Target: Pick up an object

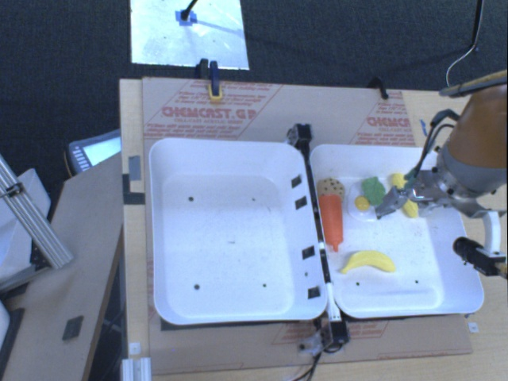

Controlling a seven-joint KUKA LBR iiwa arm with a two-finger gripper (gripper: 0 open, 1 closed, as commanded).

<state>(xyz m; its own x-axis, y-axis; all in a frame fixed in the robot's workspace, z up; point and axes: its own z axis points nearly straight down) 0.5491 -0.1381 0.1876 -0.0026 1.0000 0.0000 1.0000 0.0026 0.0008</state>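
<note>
The right bin [444, 292] holds several toy foods. An orange carrot [332, 219] lies along its left wall, with a brown speckled cookie [331, 186] at its top end. A green piece [373, 189] and a small yellow round piece [362, 203] sit near the middle back. A yellow banana [368, 262] lies toward the front. My gripper [391, 204] reaches in from the right and hangs low just right of the green piece, with small yellow pieces [410, 209] close against it. The arm [480, 145] covers the bin's right back part.
The left bin [171, 161] stands beside the right one, with a black clip strip [305, 205] along the shared wall. A cardboard sheet [238, 109] lies under both bins. A metal plate [186, 22] lies behind, and a black cable [476, 22] hangs at the upper right.
</note>
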